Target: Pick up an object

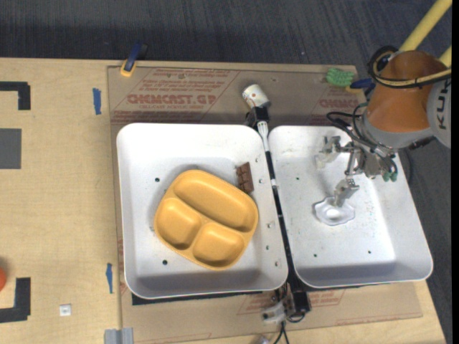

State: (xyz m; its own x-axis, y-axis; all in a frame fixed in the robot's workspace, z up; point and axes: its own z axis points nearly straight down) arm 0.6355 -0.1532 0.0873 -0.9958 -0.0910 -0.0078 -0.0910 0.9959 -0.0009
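A yellow divided plate (206,217) lies in the left bin (136,192), tilted across its middle. A small brown block (244,177) sits by that bin's right wall, just past the plate's upper right edge. In the right bin (401,249) a small clear, glassy object (333,211) rests on the floor left of centre. My gripper (349,185) reaches down from the orange-banded wrist (401,99) and its tip is directly above and touching or nearly touching the clear object's upper end. The object lies on the bin floor, not lifted.
The ridge between the two bins (271,192) runs just left of the clear object. A white and black fixture (254,99) stands behind the bins. Blue and green clamps (131,61) sit on the cardboard backing.
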